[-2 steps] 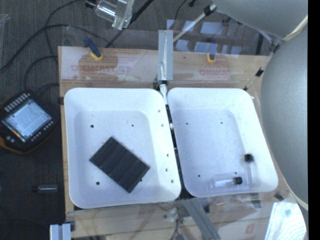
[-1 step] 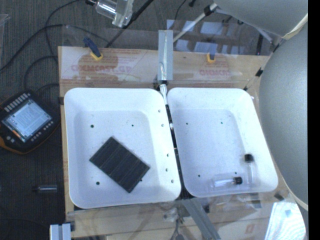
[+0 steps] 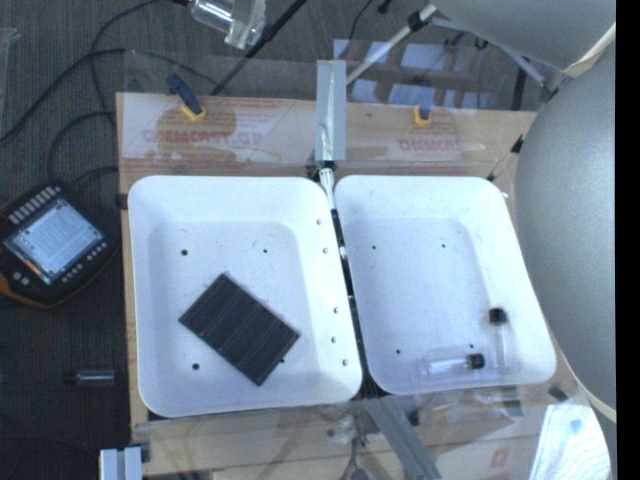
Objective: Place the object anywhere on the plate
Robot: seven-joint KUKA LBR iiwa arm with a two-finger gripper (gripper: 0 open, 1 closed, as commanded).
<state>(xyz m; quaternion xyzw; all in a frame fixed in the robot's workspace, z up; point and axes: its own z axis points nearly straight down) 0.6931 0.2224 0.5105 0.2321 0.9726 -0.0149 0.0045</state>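
1. The dark square plate (image 3: 239, 328) lies in the left bin (image 3: 160, 218), toward 7 o'clock.
2. Two clear vials (image 3: 455, 363) sit in the right bin (image 3: 420, 218), at its 5 o'clock corner.
3. The arm (image 3: 585, 218) looms at 3 o'clock.
4. Risk: the vials touch the bin wall, so a grasp may slip or roll them.

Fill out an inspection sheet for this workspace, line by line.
Surface: wooden bench bearing two shallow white bins, left bin and right bin, side by side.
Job's things: dark ribbed plate lying flat in the left bin; two clear vials with black caps, one lying, one beside it, in the right bin's near right corner.
Clutter: nothing seen in the bins besides these.
Claw: nothing seen; grey arm looms at the right.
Cables: black cables on the floor at upper left.
Surroundings: handheld pendant left of the bench.
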